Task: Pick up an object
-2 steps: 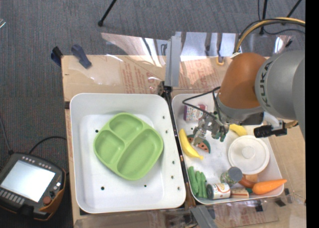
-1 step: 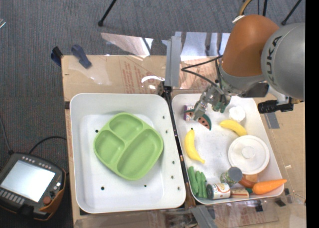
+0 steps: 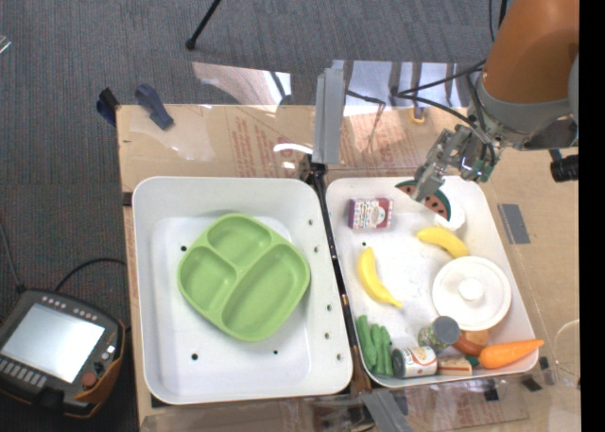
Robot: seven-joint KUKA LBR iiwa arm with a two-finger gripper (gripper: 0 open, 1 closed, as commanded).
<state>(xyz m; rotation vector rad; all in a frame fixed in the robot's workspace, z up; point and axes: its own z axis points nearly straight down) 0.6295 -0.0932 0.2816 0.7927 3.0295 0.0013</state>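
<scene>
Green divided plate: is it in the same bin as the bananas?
No, the green divided plate lies alone in the left bin, while both bananas lie in the right bin.

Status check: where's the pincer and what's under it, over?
Pincer low over right bin's far edge, nothing seen between its fingers. Watermelon slice right beneath it. Purple carton and bananas close by, not blocking.

Claw (image 3: 430, 180) low, arm slanting leftward

Robot lab: teach pendant (image 3: 52, 350), carpet (image 3: 85, 33).
</scene>
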